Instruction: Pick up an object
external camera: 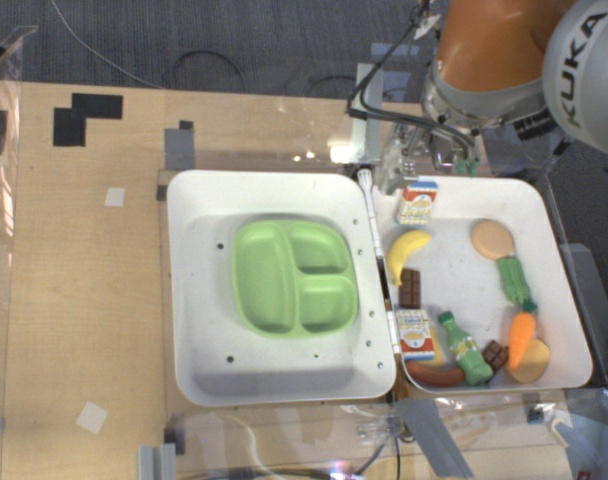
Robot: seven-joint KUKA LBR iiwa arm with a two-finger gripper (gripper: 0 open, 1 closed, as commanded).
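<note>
Camera view: two-finger gripper [436, 160] hangs at the far rim of the right white bin [554, 230]; finger state cannot be told. Directly below it, nearly touching, stands a small red-and-white carton [418, 204]. Nearer the camera from there: yellow banana [407, 251], brown chocolate bar [410, 288]. Left of the tool, a green divided tray [294, 278] lies in the left white bin [199, 298].

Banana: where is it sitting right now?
The banana lies in the right bin, near its left wall, just below the small carton and above the chocolate bar.
</note>
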